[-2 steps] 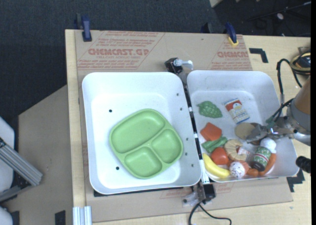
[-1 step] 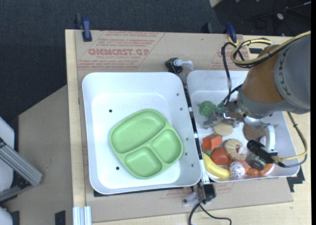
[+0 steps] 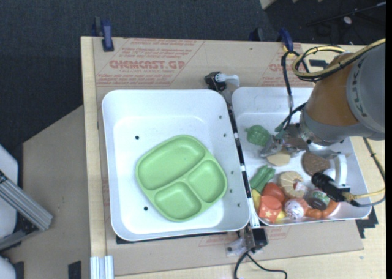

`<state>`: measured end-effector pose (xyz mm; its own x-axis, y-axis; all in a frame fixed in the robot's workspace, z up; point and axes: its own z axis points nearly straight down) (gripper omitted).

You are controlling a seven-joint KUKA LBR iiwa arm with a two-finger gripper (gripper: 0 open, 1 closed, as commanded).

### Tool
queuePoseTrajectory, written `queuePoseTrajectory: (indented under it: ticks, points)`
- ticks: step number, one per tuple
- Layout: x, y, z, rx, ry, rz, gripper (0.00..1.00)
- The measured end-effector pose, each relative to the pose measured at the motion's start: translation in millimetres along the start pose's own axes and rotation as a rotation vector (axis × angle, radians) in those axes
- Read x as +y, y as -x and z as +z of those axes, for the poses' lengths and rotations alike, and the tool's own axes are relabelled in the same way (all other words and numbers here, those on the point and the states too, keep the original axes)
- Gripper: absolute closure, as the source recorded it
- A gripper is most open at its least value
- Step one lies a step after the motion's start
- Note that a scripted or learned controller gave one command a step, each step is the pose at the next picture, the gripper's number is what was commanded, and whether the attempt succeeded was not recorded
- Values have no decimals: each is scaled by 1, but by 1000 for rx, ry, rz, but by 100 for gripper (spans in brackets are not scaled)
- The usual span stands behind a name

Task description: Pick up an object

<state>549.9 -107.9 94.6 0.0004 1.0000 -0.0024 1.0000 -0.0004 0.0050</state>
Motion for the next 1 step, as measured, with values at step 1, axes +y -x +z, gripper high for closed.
queuePoseTrajectory:
  ticks: [1]
  points:
    - [45,-74,-97,4,8,-10,100]
